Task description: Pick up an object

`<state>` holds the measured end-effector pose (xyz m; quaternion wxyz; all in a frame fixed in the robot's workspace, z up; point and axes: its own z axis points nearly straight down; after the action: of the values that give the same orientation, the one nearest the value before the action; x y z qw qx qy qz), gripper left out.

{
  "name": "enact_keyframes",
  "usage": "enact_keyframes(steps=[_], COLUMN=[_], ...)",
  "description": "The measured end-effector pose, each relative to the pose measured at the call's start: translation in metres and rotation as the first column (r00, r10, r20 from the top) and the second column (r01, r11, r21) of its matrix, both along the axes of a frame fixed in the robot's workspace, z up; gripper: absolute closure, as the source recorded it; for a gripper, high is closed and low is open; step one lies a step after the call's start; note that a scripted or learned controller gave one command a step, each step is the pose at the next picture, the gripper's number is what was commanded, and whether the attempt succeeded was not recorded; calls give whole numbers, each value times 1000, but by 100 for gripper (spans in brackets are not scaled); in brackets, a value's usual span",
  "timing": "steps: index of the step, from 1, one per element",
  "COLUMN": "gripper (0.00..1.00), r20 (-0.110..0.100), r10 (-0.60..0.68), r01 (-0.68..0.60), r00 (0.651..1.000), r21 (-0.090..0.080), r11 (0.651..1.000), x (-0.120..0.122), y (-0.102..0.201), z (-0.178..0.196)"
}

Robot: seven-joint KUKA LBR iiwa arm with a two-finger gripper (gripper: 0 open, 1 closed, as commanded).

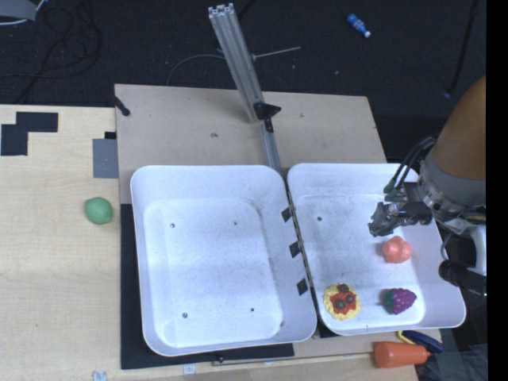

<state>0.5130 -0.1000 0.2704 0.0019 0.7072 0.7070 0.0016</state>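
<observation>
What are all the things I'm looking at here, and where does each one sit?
White bins: 2, white, side by side on the bench; left bin, right bin.
Pink toy: 1, pink, right bin, just below the gripper.
Toy grapes: 1, purple, right bin, near corner.
Yellow toy with red spots: 1, right bin, near edge.
Green ball: 1, green, on the bench left of the bins.
Orange toy: 1, orange, on the bench below the right bin.
Metal rail: 1, grey, behind the bins.
Small blue object: 1, floor, far back.
Gripper: 1, dark, over the right bin.
</observation>
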Motion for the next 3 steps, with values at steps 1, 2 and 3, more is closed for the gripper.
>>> enact_keyframes(steps=[1, 2, 3], gripper=[100, 100, 100], r20=[-7, -6, -5], r10=[4, 3, 4], r01=[-3, -3, -4], r00=[1000, 1000, 1000], r21=[1, 1, 0], r11=[1000, 1000, 1000], x=[19, 45, 63], y=[48, 87, 143], z=[-17, -29, -28])
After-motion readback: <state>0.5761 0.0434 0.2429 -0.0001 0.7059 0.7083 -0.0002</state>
